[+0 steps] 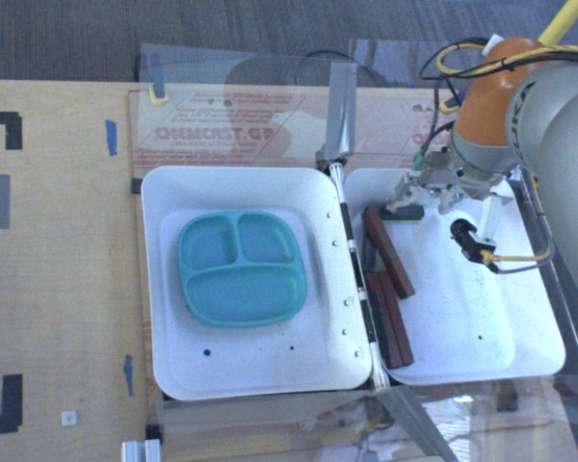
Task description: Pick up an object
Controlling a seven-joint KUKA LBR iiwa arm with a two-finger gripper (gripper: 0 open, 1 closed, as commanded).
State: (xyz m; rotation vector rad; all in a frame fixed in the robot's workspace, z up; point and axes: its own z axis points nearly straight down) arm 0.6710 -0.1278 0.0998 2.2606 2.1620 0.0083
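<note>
Because the brown sticks (389, 268) lie along the left wall of the right bin (482, 349), the hand (426, 192) hangs just above their top end, holding nothing; I cannot tell how open it is.

Arm (549, 133) cut off by the right edge; its wrist covers the far corner of the right bin (482, 354). Claw (426, 192) small and in shadow under the orange band, finger state not readable. Dark brown bars (387, 277) along the bin's left wall overlap, so their count and lower ends stay unclear; table (48, 287) runs off the left edge.
</note>
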